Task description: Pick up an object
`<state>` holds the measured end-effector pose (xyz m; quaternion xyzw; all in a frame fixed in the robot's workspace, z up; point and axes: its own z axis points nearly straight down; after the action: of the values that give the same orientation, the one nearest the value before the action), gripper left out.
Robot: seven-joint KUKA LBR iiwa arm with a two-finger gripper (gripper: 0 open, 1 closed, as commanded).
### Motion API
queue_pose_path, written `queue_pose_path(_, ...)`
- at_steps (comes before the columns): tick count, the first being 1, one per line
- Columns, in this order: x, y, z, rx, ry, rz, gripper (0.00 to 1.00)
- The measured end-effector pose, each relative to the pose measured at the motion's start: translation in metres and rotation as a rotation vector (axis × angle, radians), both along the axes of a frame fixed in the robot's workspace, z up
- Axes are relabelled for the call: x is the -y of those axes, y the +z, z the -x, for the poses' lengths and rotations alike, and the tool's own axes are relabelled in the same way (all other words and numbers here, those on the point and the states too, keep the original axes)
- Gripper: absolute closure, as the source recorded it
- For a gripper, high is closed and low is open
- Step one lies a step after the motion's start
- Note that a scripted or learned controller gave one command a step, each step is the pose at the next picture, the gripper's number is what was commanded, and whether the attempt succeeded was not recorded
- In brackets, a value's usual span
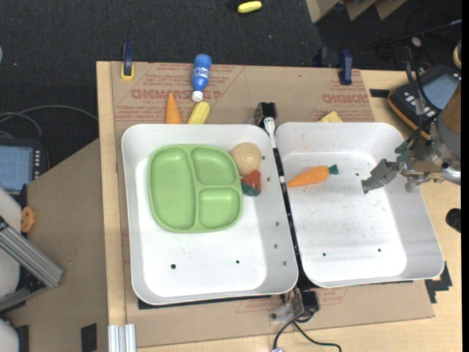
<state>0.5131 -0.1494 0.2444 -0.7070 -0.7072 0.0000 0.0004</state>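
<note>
**Tool over right bin, nothing held; carrot lies apart to its left**

You will find the tool [384, 174] over the right bin [410, 266], at its right-hand side and toward the far half, with the grey arm [447, 134] reaching in from the right. Its dark fingers [377, 177] point left and slightly down. Nothing shows between them. Whether they stand wide or narrow you cannot tell from this angle.

The toy carrot [311, 175], orange with a green top, lies on the floor of the right bin near its left wall, tilted slightly, green end toward the tool. It is well apart from the tool, with bare white floor between them.

In the left bin [205, 277] you will see a green divided plate [196, 188] lying flat in the far half. Just beside its far right corner sit a tan ball [246, 155] and a small red and green item [252, 182], the two close together; the item touches the plate's edge.

On the worktop [110, 196] behind the left bin lie a blue and white bottle [200, 76], an orange cone [172, 111] and a yellow piece [198, 112], all outside the bins. A yellow object [250, 6] lies on the dark floor beyond the worktop.
</note>
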Motion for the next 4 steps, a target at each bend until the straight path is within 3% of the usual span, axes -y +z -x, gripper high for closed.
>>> queue_pose_path(1, -0.057, -0.046, -0.042, -0.004, 0.007, -0.003, 0.00)
queue_pose_path(2, -0.091, -0.061, -0.131, 0.006, 0.006, 0.000, 0.00)
queue_pose_path(3, -0.090, -0.060, -0.110, -0.003, -0.002, 0.000, 0.00)
queue_pose_path(4, -0.090, -0.060, -0.105, -0.002, -0.002, 0.000, 0.00)
